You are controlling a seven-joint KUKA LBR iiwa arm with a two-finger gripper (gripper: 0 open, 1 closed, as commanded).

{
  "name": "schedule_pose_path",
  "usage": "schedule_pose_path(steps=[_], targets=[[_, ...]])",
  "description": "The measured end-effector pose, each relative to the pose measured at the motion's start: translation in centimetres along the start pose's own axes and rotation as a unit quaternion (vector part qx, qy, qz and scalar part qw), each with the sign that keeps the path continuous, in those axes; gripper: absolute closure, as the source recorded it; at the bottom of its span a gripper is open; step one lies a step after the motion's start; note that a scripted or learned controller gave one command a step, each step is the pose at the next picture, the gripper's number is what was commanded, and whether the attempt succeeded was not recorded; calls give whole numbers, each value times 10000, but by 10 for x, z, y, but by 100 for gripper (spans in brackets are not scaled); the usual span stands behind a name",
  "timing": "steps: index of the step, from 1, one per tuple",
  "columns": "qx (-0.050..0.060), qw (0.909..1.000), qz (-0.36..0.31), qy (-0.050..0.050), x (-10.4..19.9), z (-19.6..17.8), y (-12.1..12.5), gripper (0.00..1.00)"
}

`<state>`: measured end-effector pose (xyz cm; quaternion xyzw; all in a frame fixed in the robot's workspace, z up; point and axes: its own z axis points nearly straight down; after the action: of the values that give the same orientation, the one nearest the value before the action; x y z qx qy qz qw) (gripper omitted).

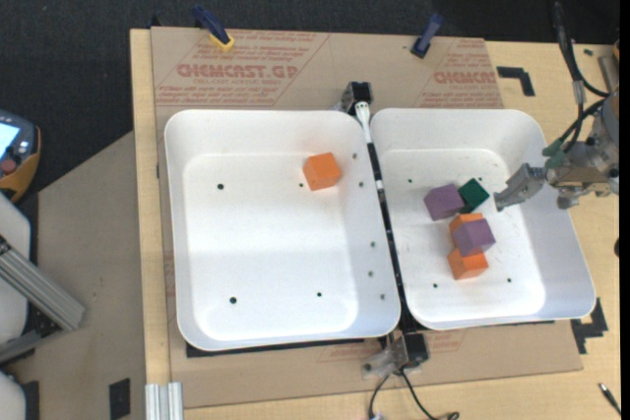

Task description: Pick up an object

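At the right edge of the frame the gripper (514, 192) hangs over the right bin (527, 305); whether it is open or closed I cannot tell. Just left sits a green cube (474, 193), likely light and rigid; grasp its flat sides.

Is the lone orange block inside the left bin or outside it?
Inside. The orange block sits on the floor of the left bin, near its upper right area, apart from the walls.
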<state>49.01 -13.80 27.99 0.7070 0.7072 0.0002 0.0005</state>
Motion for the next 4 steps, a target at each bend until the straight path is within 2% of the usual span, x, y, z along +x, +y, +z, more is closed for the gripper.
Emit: schedule_pose_path(steps=[1,2,3,4], targets=[[49,10000,9,15,-5,101,-13,0],[18,10000,-3,15,-9,174,-2,0],[-51,10000,-21,-7,18,54,-9,0],[-5,10000,1,-11,33,200,-11,0]])
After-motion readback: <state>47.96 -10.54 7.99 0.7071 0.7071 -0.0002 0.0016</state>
